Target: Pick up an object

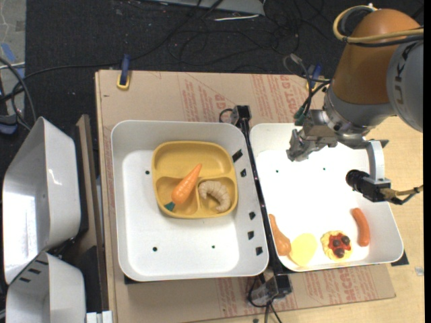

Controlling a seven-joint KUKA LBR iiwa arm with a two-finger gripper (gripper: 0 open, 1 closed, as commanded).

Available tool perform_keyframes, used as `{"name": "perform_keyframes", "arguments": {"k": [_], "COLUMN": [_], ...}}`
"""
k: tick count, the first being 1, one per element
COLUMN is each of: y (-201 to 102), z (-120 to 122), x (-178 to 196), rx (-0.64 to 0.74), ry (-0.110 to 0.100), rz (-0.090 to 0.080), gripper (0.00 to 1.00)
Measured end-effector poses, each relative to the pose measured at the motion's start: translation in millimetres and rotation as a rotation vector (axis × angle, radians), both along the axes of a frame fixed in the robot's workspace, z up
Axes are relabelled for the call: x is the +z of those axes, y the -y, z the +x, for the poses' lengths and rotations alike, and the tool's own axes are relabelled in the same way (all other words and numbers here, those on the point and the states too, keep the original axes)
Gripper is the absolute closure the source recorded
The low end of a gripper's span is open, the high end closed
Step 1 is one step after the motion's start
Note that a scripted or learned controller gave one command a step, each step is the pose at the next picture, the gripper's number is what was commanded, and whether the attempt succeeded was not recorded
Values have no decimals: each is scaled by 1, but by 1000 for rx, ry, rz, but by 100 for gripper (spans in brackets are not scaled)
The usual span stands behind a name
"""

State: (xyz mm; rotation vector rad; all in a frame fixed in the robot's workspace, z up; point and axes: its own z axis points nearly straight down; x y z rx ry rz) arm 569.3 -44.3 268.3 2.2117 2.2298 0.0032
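Observation:
My gripper [301,151] hangs over the upper part of the right bin [316,194], near its back left area, with nothing seen between its fingers. In the right bin's front lie an orange spoon-like piece [279,235], a yellow round slice [304,247], a small pizza-like toy [336,244] and an orange-red sausage [361,226]. The left bin [135,200] holds a yellow divided plate [194,153] with a carrot [186,184] and a pale shrimp-like piece [215,194] in its compartments.
A black cylindrical part [360,182] on a white bracket juts from the arm over the right bin's right side. Grey bins [37,194] stand off the bench to the left. Cables lie behind the bench on the dark floor.

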Motion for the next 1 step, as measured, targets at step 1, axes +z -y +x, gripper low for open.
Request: {"name": "perform_keyframes", "arguments": {"k": [1], "y": [-45], "z": [19], "x": [-20], "rx": [0], "ry": [-2], "rz": [0], "gripper": [100]}}
